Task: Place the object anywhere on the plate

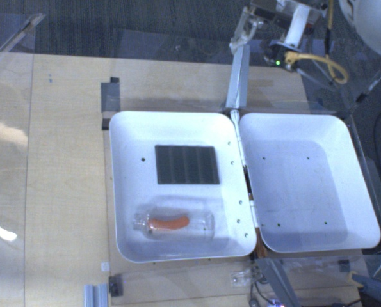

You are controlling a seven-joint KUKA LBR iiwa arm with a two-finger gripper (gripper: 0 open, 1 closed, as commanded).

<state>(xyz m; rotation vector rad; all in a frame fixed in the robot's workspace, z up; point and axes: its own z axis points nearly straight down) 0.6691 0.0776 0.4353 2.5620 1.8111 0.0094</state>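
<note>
Hard to read: the arm (369, 8) is cut off by the top and right edges of the view, with just a pale rounded housing and wrist hardware in sight. The pincer (249, 24) hangs at the top, above the far end of the divider between the bins; its tips are too small and cluttered to make out, so whether it is spread or closed cannot be told, and nothing is seen in it.

Count: two white bins. One dark ribbed plate (187, 165). One clear plastic bottle (175, 223) with an orange piece inside; its outline is faint against the white floor.

Left bin (123, 171): the plate lies flat near the middle, the bottle on its side near the front wall, just in front of the plate and apart from it. Right bin (344, 171): bare white floor with a few small dark dots.

Bottle versus pincer: well apart, the bottle at the near end of the left bin, the pincer beyond the far rim.
</note>
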